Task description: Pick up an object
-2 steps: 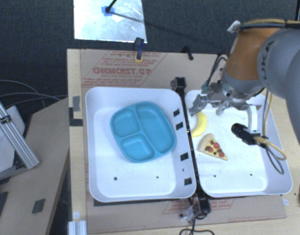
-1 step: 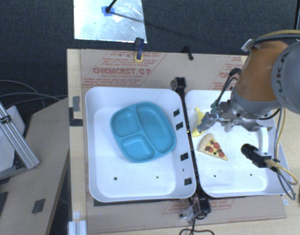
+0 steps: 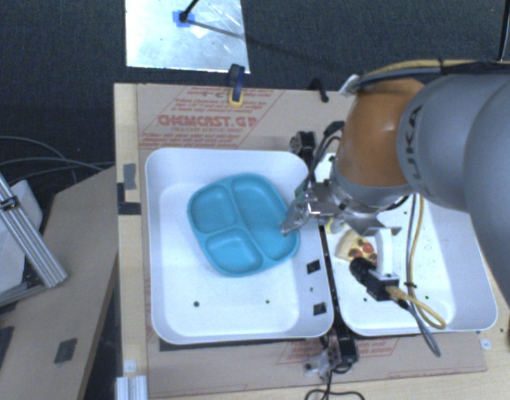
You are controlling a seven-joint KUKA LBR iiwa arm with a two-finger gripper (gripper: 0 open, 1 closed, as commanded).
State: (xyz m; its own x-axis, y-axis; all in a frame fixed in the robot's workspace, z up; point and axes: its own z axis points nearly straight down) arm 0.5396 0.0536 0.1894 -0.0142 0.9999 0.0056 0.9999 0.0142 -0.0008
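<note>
- You see the blue divided plate [image 3: 237, 234] lying flat in the left bin [image 3: 176, 307], tilted toward its middle.
- Your arm [image 3: 422, 132] leans across from the right bin [image 3: 463, 307]; the gripper [image 3: 295, 222] sits at the plate's right rim.
- Whether the jaws are clenched or released, you cannot tell.
</note>
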